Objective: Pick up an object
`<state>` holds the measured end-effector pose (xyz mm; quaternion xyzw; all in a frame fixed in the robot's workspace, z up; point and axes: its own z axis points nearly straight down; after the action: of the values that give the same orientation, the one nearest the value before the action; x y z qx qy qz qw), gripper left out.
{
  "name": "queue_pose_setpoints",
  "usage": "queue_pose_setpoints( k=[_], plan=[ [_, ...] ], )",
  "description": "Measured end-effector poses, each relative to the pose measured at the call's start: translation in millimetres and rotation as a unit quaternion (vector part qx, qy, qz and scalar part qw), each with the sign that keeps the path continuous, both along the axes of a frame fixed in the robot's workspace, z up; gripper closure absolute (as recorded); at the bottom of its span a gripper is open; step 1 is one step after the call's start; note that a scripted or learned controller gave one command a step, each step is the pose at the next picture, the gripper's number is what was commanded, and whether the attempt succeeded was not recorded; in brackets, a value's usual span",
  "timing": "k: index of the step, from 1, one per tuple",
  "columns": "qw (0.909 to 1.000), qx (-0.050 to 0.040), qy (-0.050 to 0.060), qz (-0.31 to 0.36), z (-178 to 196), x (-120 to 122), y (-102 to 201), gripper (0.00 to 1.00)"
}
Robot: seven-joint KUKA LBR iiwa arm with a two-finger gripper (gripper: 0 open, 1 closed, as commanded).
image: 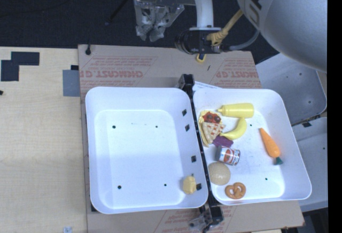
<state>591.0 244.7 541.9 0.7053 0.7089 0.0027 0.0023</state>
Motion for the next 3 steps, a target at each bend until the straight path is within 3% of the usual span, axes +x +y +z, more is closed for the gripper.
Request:
queue_pose_setpoints(
  k=[1, 2, 3],
  plan=[
    [1.0, -0.0015, 0.007, -0.004, -12, -19, -64, 1.0],
    [0.9999, -0.0032, 0.013, 0.001, -160, -41, 2, 1.0],
    [1.0, 0.0027, -0.002, -0.001, 6, -67, -2, 1.0]
  ],
)
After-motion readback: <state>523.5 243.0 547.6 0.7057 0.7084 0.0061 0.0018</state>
